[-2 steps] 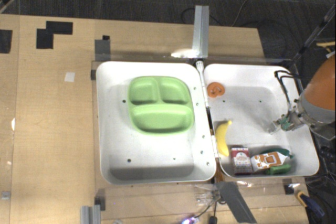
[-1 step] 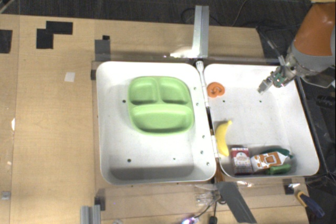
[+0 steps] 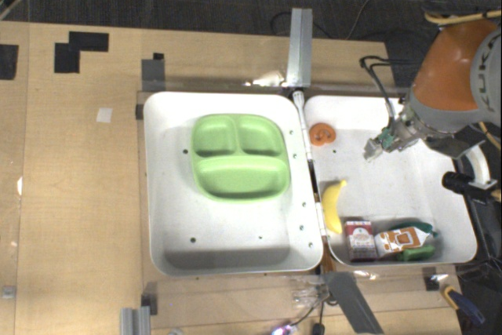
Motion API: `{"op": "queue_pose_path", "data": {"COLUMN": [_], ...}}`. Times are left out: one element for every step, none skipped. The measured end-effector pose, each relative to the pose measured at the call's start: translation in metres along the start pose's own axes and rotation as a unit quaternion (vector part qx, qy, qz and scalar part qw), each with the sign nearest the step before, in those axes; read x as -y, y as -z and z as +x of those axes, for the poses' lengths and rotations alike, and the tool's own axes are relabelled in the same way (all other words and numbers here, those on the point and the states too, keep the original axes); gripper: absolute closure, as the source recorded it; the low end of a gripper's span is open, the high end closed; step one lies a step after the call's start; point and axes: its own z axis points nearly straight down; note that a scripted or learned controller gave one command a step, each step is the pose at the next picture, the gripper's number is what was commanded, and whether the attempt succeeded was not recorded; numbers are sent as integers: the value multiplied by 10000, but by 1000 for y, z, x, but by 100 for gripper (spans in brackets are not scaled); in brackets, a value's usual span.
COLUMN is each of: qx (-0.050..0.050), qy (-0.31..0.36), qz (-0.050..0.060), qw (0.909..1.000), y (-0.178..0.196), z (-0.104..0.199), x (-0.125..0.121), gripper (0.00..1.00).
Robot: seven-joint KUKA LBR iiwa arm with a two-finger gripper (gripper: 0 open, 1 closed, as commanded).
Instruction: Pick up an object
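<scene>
Boxes [image 3: 392,241]: two small packs lie side by side at the near edge of the right bin [image 3: 439,192], close to its near right corner. One is dark red, one is orange with green. They look light and stiff, with flat tops. A grab across the short sides should hold.

Banana [image 3: 334,205]: it lies at the left wall of the right bin, just beside the dark red pack. It looks light, a bit soft and smooth. The thick middle is the best place to take it, and not too hard.

Green plate [image 3: 238,155]: it sits in the middle of the left bin [image 3: 169,192]. It has three parts. It is wide, flat and stiff, so it would be hard to grab.

Orange round thing [image 3: 321,134]: it sits near the far left corner of the right bin. It is small and may roll or slip.

Gripper [image 3: 382,143]: it hangs over the far part of the right bin, well apart from the boxes and the banana.

Fingers: too small and blurry here; I cannot tell if they are apart or together. Nothing seems to be between them.
</scene>
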Motion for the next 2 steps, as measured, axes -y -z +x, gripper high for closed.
{"op": "queue_pose_path", "data": {"qx": [4,47], "qy": [-577,-755], "qz": [5,-68], "qw": [9983,9971], "y": [-65,-71], "z": [-38,-6], "x": [25,68], "gripper": [100,100]}}
